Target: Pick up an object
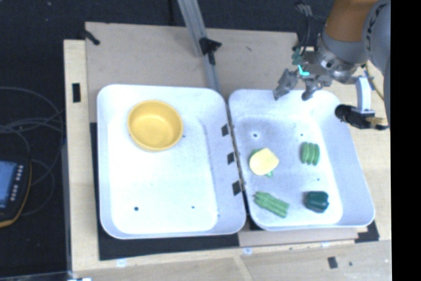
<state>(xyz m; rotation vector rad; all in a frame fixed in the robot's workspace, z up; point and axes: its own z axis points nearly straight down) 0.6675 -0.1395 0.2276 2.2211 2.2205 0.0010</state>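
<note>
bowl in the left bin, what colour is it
Yellow; the bowl shows plainly in the camera view, in the left bin.

- The grey arm (358, 6) is reaching in from the right, its orange band showing above the wrist.
- The gripper (294, 91) is pointing downward, its two fingers (283, 90) standing apart, holding nothing.

Two bins sit side by side on the table (276, 49). The left bin (158, 207) holds a bowl (155, 125) near its far left corner. The right bin (289, 122) holds four things in its near half: a lemon (263, 162) toward the left, a small gourd (310, 153) to its right, a long pod (272, 204) nearer the front, and a pepper (316, 201) right of the pod. The tool (294, 90) hangs over the right bin's far edge, well apart from all four.
</note>
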